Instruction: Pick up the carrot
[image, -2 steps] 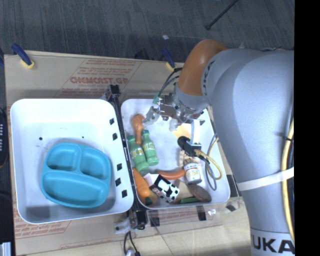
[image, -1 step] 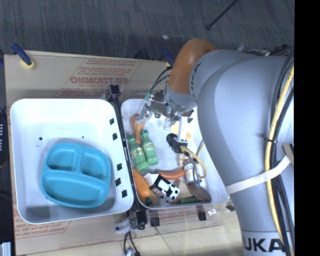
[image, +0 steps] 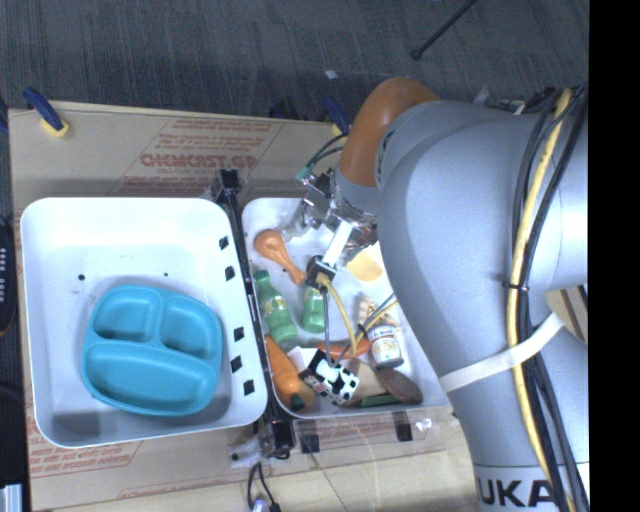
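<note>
Big grey arm link (image: 470, 260) is closest to the lens and covers the right side of the right bin (image: 258, 212). The gripper (image: 322, 208) sits over the far end of that bin, near an orange rounded toy (image: 273, 246). Can't tell if the gripper is open or closed, or if it has anything.

The carrot (image: 284, 371) lies in the near left corner of the right bin, along the left wall, slanted. It is well apart from the gripper. Just beside it are a black-and-white cow-patterned toy (image: 337, 381) and two green bottles (image: 277, 311); a small jar (image: 386, 349) is further right. The left bin (image: 60, 225) holds a blue divided plate (image: 155, 352).

Step, as I judge it: approach, no grasp on the carrot yet. The next move needs travel toward the near corner, alignment across the carrot's width, and a descent clear of the wall and the cow toy.
</note>
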